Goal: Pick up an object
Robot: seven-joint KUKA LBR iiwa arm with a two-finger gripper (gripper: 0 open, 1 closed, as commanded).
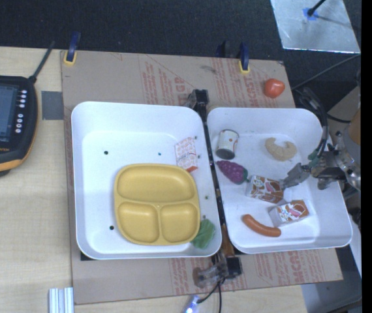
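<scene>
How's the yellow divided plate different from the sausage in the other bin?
The yellow divided plate is broad, flat and split into three compartments; the sausage is small, slim and rod-shaped. The plate is pale yellow, the sausage orange-red. The plate lies in the left bin and takes up much of its floor; the sausage lies near the front wall of the right bin. Both rest flat, untouched by the gripper.

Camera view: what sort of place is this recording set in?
Probably a robotics lab bench set up for grasping trials. Two white bins sit on clamped cardboard, holding toy food such as a sausage and a yellow divided plate; a teach pendant lies alongside.
</scene>
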